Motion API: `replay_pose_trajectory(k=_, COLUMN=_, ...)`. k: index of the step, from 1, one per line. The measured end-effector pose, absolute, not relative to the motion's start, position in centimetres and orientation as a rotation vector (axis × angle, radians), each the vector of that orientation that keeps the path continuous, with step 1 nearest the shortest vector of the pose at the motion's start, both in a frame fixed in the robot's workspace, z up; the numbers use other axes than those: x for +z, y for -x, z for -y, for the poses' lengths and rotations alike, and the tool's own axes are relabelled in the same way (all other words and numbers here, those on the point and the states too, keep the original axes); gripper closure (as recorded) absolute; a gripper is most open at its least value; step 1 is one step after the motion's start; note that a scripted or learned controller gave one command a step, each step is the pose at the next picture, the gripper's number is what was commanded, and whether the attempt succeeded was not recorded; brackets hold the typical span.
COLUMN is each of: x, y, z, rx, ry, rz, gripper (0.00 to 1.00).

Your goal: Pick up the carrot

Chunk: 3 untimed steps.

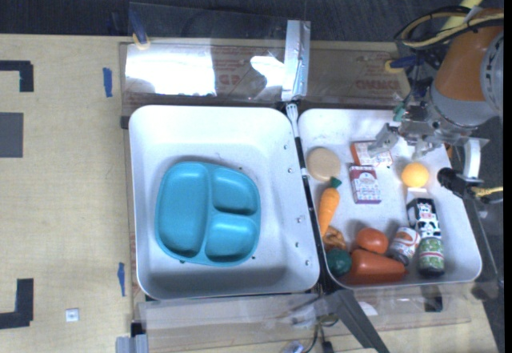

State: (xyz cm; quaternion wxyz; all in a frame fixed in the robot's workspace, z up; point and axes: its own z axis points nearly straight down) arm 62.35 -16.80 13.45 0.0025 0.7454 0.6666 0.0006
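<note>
The carrot [328,207] is orange with a small green top. It lies near the left wall of the right bin [336,126], pointing toward the front. My gripper [412,134] hangs over the back right part of that bin, above a small red-and-white box [370,153] and near a yellow ball [415,175]. It is well to the right of the carrot and further back, apart from it. The arm's orange band [464,71] sits above it.
Around the carrot lie a beige round bun [324,162], a red carton [365,184], a tomato [370,239], a red pepper [374,265], a green item [339,262], a can [404,241] and two bottles [426,235]. The left bin [160,131] holds a blue divided plate [210,211].
</note>
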Motion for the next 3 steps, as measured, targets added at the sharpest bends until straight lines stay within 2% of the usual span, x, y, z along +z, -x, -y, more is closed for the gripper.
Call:
replay_pose_trajectory(k=1, x=17.8, y=-56.0, z=20.8, rx=0.001, ry=-2.196, rz=-2.244, gripper=0.00)
replay_pose_trajectory(k=2, x=9.5, y=-63.4, z=20.5, rx=0.023, ry=-2.180, rz=-2.248, gripper=0.00)
replay_pose_trajectory(k=3, x=10.3, y=-62.0, z=20.5, rx=0.002, ry=-2.190, rz=-2.251, gripper=0.00)
